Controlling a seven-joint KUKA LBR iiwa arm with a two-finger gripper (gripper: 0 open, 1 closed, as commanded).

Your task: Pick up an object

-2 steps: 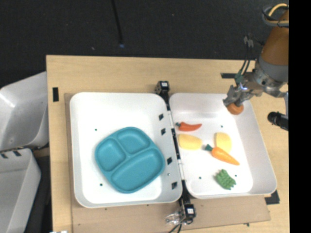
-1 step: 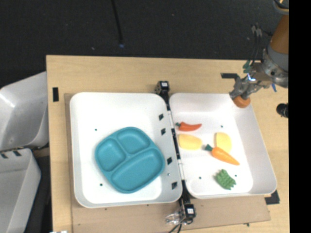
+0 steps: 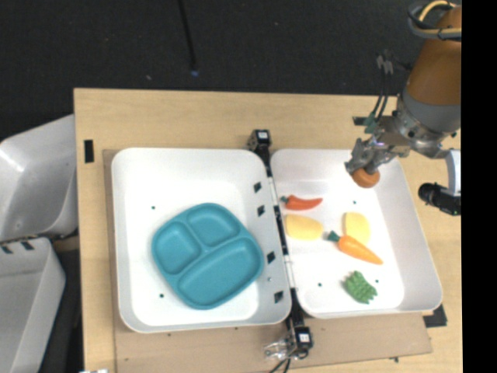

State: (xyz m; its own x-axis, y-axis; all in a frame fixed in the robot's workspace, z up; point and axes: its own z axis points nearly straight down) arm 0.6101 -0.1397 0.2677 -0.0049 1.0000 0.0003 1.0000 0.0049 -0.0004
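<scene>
So the gripper [image 3: 370, 164] is up over the back of the right bin [image 3: 411, 231], and there's a small round orange thing [image 3: 365, 179] right under the fingertips. It looks like the fingers are pinched onto its top, but the view is pretty coarse there, so it might just be sitting beneath them.

My guess is it's a small plastic toy, so light and hard. Smooth and rounded means it can squirt out if the pinch lands off-centre, so grab across the widest part.

The rest sits lower in that bin: a red chili [image 3: 303, 203], a yellow piece [image 3: 304, 227] next to it, another yellow one [image 3: 356, 224] touching the carrot [image 3: 359, 248], and a green knobbly bit [image 3: 359, 286] nearest the front. The carrot's tapered, so I'd take it mid-body. The left bin [image 3: 132, 208] holds a blue divided plate [image 3: 206, 254].
</scene>
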